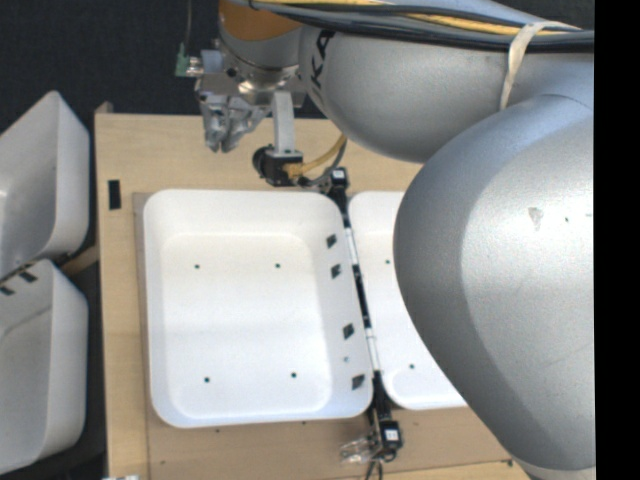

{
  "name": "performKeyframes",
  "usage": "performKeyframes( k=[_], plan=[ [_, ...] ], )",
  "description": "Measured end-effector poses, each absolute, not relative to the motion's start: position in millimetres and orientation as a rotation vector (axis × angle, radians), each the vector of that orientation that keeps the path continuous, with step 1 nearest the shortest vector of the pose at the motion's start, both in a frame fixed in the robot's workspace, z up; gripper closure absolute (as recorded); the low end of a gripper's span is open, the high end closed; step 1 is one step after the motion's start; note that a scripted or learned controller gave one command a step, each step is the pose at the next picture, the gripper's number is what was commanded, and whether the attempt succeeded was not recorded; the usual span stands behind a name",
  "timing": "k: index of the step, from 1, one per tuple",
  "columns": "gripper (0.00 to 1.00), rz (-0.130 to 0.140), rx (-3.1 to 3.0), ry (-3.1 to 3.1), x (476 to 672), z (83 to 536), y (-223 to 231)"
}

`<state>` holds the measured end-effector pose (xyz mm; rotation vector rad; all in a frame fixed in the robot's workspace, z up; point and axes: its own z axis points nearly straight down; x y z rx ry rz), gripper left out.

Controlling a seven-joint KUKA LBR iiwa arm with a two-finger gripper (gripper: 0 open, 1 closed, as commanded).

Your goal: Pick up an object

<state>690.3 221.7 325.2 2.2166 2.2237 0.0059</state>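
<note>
Nearest the camera, the big grey robot arm (500,268) covered most of the right white plastic bin (400,368). Its pincer (228,133) hung above the light wooden counter (120,298) behind the left white bin (160,388); its opening was unclear, and no pickable object was visible.

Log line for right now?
arm: over right bin | tool: above bench, beyond left bin far rim | grasp: none seen
</note>
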Motion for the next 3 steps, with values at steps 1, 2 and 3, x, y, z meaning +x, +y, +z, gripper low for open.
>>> performKeyframes(
  k=[1, 2, 3],
  plan=[
    [1.00, 0.003, 2.221, 2.218, 689.8, 370, 169],
    [1.00, 0.004, 2.216, 2.224, 689.7, 392, 206],
    [1.00, -0.022, 2.227, 2.225, 649.3, 240, 194]
  ],
)
